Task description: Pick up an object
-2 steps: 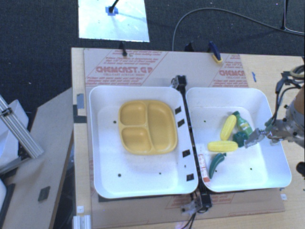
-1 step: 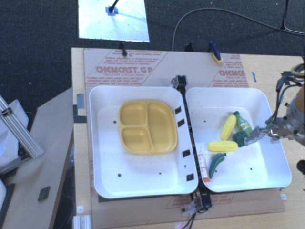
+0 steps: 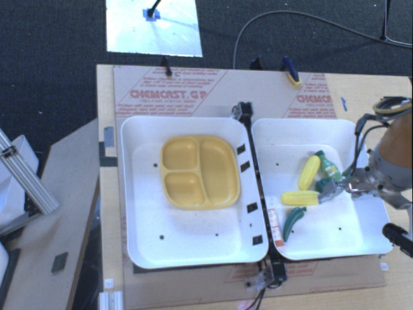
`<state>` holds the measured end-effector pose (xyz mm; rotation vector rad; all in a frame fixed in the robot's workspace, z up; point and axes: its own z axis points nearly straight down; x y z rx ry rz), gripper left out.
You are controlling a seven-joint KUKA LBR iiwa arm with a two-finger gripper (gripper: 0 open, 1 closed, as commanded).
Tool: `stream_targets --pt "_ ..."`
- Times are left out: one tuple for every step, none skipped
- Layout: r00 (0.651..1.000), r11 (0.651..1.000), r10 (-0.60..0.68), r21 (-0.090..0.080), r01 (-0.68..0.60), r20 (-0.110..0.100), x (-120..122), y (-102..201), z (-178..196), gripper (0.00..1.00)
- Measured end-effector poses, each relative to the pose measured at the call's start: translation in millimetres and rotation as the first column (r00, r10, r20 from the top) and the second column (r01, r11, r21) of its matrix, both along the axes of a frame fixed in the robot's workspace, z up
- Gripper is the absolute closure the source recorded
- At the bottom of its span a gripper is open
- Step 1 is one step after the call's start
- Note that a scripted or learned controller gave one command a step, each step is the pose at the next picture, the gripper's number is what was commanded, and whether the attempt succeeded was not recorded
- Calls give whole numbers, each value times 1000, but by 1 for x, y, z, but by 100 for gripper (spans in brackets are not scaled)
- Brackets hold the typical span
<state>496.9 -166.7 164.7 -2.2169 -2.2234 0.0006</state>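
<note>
The right bin [image 3: 335, 237] holds a yellow corn cob [image 3: 310, 171] lying at a slant. Beside it on the right lies a green bottle [image 3: 328, 166]. A second yellow piece [image 3: 299, 198] lies flat below them, and a dark green pepper [image 3: 293, 219] lies lower still. My gripper [image 3: 328, 190] reaches in from the right and sits low in the bin. Its tip is at the right end of the flat yellow piece, just below the green bottle. Nothing is visibly lifted.
The left bin [image 3: 145, 237] holds a yellow divided plate [image 3: 199, 172]. A small red and white tube [image 3: 273, 219] lies along the divider between the bins. The grey arm [image 3: 390, 166] covers the right bin's right side. Cables and a blue clamp [image 3: 290, 70] lie behind the bins.
</note>
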Motion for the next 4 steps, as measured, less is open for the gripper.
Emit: stream_targets --pt "1000 1000 -2 0 2 -1 -2 -7 -60 0" --pt "1000 1000 -2 -1 2 3 -1 -7 -81 0" --pt "1000 1000 -1 -1 1 5 0 -7 -68 100" --pt "1000 1000 0 -3 0 7 0 -16 -9 100"
